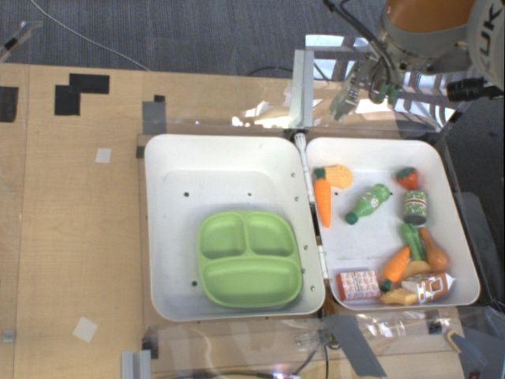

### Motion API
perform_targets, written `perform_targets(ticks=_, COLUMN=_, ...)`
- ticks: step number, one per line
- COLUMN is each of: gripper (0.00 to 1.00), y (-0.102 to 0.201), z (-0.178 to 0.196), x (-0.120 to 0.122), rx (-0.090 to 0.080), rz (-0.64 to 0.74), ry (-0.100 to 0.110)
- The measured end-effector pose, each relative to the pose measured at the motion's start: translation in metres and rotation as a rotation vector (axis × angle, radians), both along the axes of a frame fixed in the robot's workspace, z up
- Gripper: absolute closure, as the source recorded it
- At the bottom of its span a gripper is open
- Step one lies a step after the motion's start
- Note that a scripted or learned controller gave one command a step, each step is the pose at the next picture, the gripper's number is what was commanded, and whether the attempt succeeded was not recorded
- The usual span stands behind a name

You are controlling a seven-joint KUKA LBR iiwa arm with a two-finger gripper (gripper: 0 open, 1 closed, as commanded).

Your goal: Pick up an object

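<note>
while the gripper (364, 93) hangs above the right bin's (442, 163) far rim
its finger state can't be told (toy carrot (322, 199) lies below).

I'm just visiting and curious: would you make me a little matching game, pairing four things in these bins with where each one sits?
Things:
1. green plate
2. carrot
3. green bottle
4. red and white box

Places:
A. middle of the right bin
B. near edge of the right bin
C. left bin
D. right bin, along the wall between the bins

Pairs: 1-C, 2-D, 3-A, 4-B
</note>
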State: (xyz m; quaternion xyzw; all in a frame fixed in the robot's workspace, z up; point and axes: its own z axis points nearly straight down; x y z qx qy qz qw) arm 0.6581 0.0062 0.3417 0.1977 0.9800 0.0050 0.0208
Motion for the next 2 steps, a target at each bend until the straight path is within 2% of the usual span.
perform_targets(ticks=1, gripper=1.00, y=0.001, z=0.013, x=0.002, rx=0.000, rz=0.004, ry=-0.011)
perform_targets(ticks=2, gripper=1.00, y=-0.054, z=-0.021, x=-0.022, rx=-0.004, rz=0.063, ry=0.035)
